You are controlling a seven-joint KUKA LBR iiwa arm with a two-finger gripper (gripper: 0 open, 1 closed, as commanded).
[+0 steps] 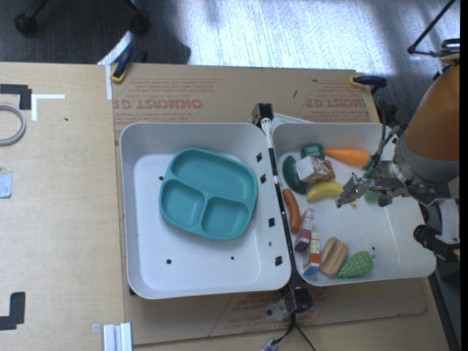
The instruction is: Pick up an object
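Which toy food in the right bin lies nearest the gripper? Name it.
The yellow banana. It lies just left of the gripper, closer than the orange carrot above it or the green bumpy toy near the bin's lower edge.

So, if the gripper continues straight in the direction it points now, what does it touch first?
Probably the yellow banana. The gripper points toward the view's left, just beside the banana's right end. Its height over the bin is unclear, so it may pass above the banana instead.

Sunlit grey carpet [292, 20], office-chair base [80, 9].
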